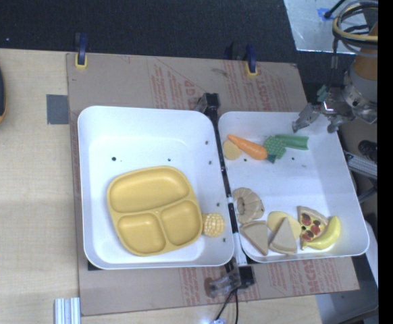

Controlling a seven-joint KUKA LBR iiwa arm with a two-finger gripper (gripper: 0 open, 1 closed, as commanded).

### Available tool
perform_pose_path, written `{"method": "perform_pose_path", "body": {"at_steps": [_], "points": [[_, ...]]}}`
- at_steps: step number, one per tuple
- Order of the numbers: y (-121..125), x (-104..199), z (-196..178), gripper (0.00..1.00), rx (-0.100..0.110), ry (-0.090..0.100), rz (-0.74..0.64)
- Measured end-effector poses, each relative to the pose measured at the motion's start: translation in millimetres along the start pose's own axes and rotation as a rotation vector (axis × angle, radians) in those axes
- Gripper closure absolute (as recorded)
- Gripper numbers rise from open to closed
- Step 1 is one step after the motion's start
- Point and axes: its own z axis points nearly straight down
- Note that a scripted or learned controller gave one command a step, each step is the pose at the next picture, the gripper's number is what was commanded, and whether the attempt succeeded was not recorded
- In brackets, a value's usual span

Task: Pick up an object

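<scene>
my gripper (316, 120) hung over the far right corner of the right bin (331, 181), its two fingers spread apart with nothing between them. one fingertip (298, 125) pointed down toward the bin floor, just beyond the green toy vegetable (285, 144), apart from it. my arm came in from the right edge, orange band near the top corner.

in that same bin the green piece lay beside a toy carrot (247, 147), the two touching end to end, and a small pale round slice (231, 150) sat against the carrot's other end by the dividing wall. nearer the front i saw a tan cookie-like piece (246, 204), two bread wedges (271, 237), a pizza slice (311, 225) and a banana (328, 233) curled round it, all crowded along the near rim.

the left bin (102, 133) held a yellow divided tray (154, 209), with a little corn cob (213, 225) just beside the tray's right edge. both bins rested on a cardboard sheet (183, 79) clamped to the bench.
</scene>
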Motion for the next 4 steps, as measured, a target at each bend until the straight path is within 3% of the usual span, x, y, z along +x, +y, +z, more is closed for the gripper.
{"method": "perform_pose_path", "body": {"at_steps": [1, 2, 3, 4], "points": [[-4, 60, 65, 0.00, 0.017, 0.009, -0.004], [-116, 34, 66, 0.00, 0.022, 0.007, 0.007], [-33, 81, 77, 0.00, 0.007, 0.007, -0.005], [-2, 24, 71, 0.00, 0.007, 0.003, 0.004]]}}
